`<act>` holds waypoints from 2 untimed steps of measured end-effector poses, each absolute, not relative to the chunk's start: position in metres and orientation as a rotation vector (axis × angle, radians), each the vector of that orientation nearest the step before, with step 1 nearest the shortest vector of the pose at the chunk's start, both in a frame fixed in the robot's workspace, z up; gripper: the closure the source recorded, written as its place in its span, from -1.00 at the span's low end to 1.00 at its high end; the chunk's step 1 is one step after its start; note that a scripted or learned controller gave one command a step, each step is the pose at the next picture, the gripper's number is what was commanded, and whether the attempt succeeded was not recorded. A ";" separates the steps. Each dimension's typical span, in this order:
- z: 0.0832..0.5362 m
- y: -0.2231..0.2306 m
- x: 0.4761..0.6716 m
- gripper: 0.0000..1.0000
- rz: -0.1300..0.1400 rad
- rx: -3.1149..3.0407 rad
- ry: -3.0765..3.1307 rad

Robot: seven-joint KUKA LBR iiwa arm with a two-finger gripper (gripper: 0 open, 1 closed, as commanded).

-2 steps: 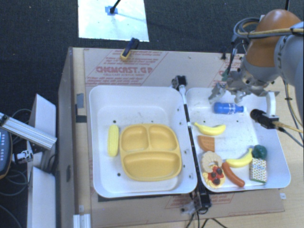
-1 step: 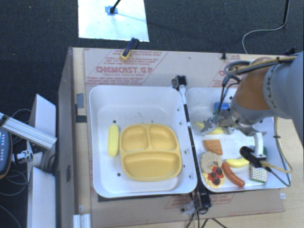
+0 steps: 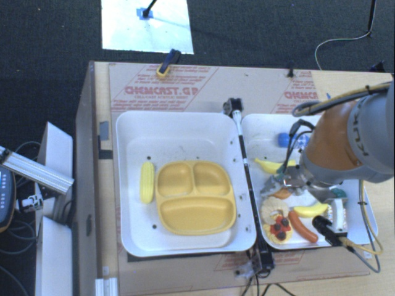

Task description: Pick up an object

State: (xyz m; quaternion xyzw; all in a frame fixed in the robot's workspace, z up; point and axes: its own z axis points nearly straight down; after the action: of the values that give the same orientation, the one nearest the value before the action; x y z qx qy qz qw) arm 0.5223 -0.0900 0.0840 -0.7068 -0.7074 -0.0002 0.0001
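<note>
Bench (image 3: 185, 85) of clear sheeting over printed board, bearing two shallow white bins side by side. Left bin (image 3: 179, 123): yellow divided tray (image 3: 196, 197) at centre; corn cob (image 3: 147, 182) lying just beside the tray's left edge. Right bin (image 3: 262, 131): grey-and-orange arm (image 3: 345, 143) reaching in from the right, covering much of it. Gripper (image 3: 285, 182) low over the bin's middle; opening cannot be told. Items there: banana (image 3: 269, 164) on the far side of the gripper, red sausage (image 3: 302, 228) near edge, small yellow piece (image 3: 311, 210), plate of toy food (image 3: 276, 224), blue object (image 3: 283, 139) far side.
</note>
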 end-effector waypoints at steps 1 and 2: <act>0.084 -0.100 0.551 -1.00 -0.002 -2.220 -2.225; 0.090 -0.090 0.523 -1.00 -0.001 -2.221 -2.222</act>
State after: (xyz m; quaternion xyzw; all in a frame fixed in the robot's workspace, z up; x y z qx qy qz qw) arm 0.5230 -0.0904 0.0895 -0.7070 -0.7072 -0.0003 0.0000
